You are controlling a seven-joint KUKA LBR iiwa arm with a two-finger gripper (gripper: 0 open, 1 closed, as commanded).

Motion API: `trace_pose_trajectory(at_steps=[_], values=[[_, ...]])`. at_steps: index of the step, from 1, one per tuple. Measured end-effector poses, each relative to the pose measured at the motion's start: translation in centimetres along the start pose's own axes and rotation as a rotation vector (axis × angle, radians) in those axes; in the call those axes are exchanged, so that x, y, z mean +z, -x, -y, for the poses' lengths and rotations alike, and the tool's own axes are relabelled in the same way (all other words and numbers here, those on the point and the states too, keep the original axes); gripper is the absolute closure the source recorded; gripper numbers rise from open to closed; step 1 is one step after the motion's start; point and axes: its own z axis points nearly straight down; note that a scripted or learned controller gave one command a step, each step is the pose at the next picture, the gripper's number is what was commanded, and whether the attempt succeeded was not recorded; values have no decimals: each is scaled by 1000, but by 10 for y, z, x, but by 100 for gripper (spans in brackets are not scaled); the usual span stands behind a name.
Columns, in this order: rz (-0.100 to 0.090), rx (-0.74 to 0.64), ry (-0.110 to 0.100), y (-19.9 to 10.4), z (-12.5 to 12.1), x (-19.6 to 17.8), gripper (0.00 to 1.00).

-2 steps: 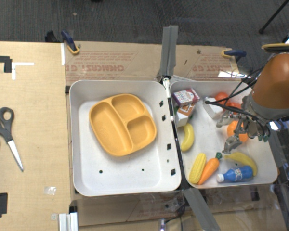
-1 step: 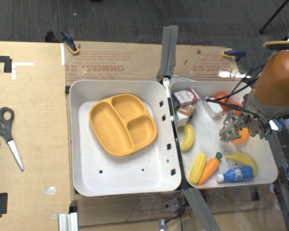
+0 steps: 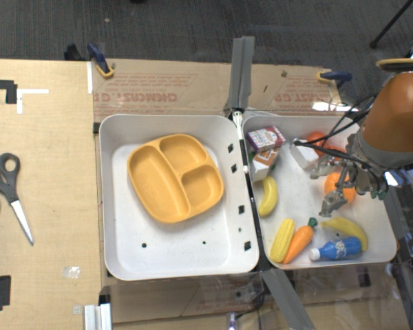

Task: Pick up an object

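Brightness: even and fairly bright across the bench (image 3: 41, 184) — the dark carpet at the top stays dim.
Light source: overhead and diffuse, with no hard directional beam showing.
Shadows: soft and short; a faint one hugs the lower edge of the yellow divided plate (image 3: 175, 177) in the left bin (image 3: 172, 263).
Glare: white walls of the right bin (image 3: 289, 121) near its far edge are close to blown out — a small bright glint sits just beside the orange band of the arm (image 3: 396, 112).
Sharpness: scissors (image 3: 10, 191) and carton print read clearly; the gripper (image 3: 330, 201) looks slightly soft.
Distortion: bench edges look straight, no obvious bending at the corners.
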Motion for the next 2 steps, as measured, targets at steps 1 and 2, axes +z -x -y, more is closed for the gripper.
trace_pose_trajectory(at_steps=[1,2], values=[[-8,133,2,-5,3,20,0],[-4,129,1,-3,2,10,100]])
